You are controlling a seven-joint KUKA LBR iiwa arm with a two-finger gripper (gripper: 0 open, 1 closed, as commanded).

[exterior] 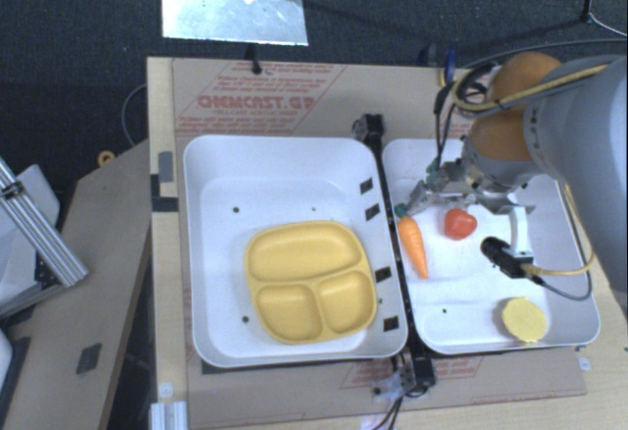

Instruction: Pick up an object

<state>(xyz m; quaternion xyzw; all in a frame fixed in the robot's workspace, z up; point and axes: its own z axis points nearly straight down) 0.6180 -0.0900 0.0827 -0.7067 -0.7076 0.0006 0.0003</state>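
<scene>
Lying just left of and below pincer (444, 190): carrot (413, 245), long axis running up-left to down-right. Arm (549, 119) reaching in, bending down over right bin (574, 325). Pincer opening: cannot tell.

Arm (574, 119) reaches in from right, hand (442, 190) lowered
</scene>
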